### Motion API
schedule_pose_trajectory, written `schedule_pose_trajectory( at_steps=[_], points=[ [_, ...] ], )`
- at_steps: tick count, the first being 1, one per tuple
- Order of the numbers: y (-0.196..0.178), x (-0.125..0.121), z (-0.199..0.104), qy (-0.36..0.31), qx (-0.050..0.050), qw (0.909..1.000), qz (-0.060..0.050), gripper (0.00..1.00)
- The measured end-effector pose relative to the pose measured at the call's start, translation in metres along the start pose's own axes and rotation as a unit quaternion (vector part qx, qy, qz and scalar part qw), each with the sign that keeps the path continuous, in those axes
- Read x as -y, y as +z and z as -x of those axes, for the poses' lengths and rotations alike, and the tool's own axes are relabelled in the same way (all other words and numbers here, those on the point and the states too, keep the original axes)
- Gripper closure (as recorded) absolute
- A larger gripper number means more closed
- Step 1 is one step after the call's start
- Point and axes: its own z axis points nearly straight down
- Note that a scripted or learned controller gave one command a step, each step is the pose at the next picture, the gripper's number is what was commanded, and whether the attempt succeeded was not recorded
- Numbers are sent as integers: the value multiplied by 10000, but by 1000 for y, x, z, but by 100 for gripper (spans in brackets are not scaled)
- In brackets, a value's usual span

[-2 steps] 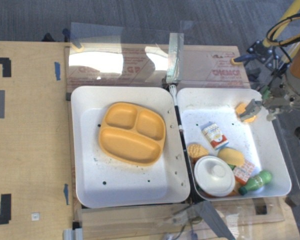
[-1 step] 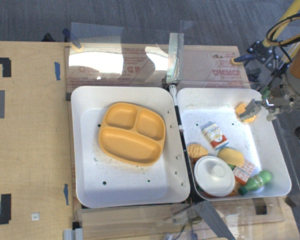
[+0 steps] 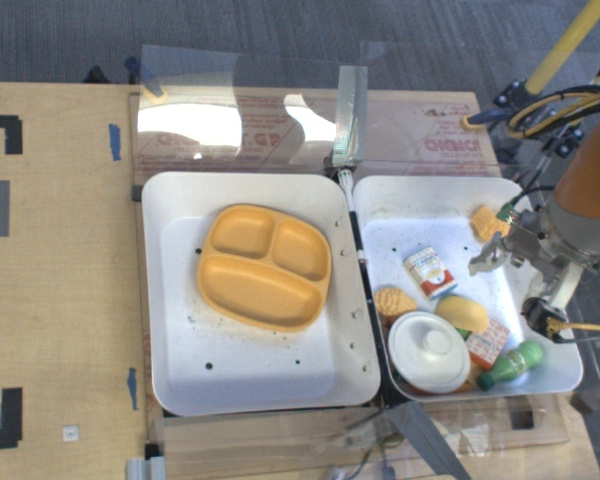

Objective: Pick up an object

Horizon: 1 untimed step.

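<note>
Plywood bench [image 3: 50,268] carries two white bins [image 3: 170,298] over grey floor [image 3: 280,8]; end effector [image 3: 525,268] grip unclear.

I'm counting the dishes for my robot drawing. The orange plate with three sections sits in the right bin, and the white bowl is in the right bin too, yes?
Not quite. The camera view shows the orange plate with three sections in the left bin, by itself. The white bowl is in the right bin, as you said.
</note>
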Motion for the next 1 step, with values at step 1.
schedule_pose_trajectory(
  at_steps=[1],
  points=[
    [51, 14, -21, -360, -27, 9993, 113, 0]
  ],
)
